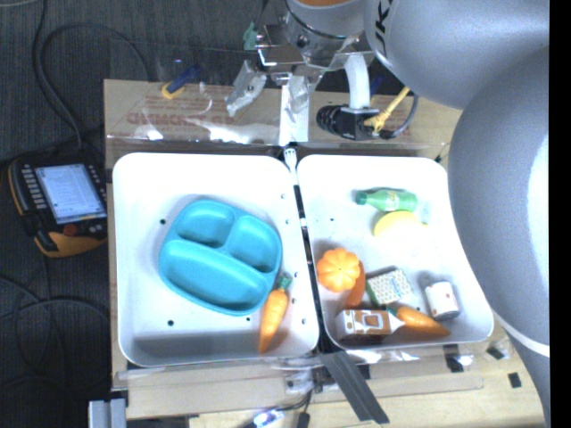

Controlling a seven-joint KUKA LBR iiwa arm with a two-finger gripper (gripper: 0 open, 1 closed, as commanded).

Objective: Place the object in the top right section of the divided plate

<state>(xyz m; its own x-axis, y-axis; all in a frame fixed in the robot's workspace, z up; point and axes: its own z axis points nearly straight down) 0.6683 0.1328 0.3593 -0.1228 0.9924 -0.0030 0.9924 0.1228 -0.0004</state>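
A blue divided plate (221,252) lies in the left bin (143,194), tilted, with one large section and two smaller ones; I see nothing in any of them. An orange carrot (274,317) lies in the same bin, touching the plate's lower right rim. My gripper (269,99) hangs above the far edge of the bench, just behind where the two bins meet. Its fingers (244,90) are spread apart and open, with nothing between them.
The right bin (446,230) holds a green bottle (385,199), a yellow lemon (397,222), an orange pumpkin (339,270), a patterned box (390,285), a small can (442,299), a second carrot (419,319) and a brown box (364,324). The arm's grey body covers the right side.
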